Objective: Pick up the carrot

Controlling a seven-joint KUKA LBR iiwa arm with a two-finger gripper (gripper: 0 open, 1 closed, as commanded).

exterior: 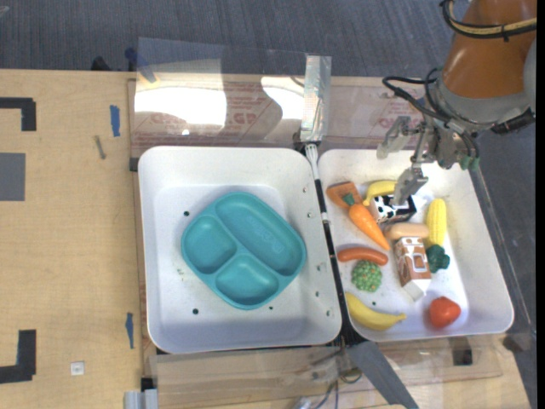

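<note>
Right bin [490, 267]: orange tapered carrot [367, 221], seemingly lying slantwise.

A robotics laboratory test cell rather than a home or kitchen. A plywood bench [60, 254] marked with black tape corners carries two shallow white bins [162, 228] set side by side, with a clear plastic sheet [221, 100] taped behind them. The grey and orange industrial arm [490, 41] reaches over the right bin, which contains toy plastic food [400, 254]; the left bin contains a teal divided plate [243, 250]. Dark carpet [255, 7] lies beyond the bench.
</note>
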